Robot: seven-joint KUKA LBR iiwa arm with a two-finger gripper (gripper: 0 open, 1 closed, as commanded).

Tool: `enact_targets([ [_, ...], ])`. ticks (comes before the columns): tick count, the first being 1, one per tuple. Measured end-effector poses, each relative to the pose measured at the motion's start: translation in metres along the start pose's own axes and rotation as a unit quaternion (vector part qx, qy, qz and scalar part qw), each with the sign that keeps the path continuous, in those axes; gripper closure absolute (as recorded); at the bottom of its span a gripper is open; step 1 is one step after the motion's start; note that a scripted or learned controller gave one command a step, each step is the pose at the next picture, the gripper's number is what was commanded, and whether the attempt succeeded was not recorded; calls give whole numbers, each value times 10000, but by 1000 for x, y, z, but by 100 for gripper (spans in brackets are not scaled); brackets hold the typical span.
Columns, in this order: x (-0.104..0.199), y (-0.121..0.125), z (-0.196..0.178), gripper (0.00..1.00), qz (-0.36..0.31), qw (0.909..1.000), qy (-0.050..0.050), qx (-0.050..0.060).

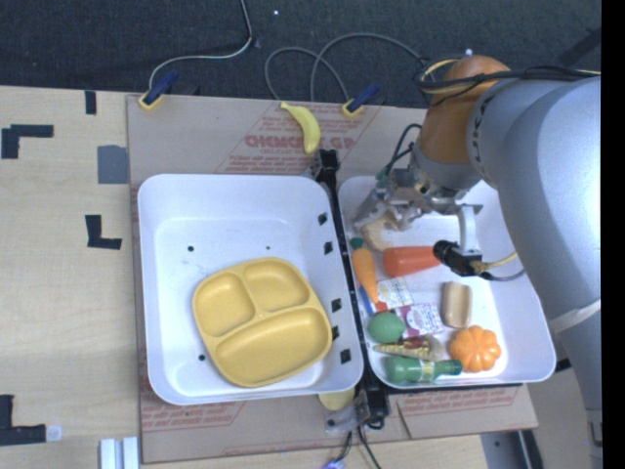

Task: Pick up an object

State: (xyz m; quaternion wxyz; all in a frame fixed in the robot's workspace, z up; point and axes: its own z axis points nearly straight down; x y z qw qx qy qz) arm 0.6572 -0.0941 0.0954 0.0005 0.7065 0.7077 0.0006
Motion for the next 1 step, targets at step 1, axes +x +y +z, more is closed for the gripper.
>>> enact_targets([
  [1, 71, -43, -95, 100, -32, 10000, 17, -17],
])
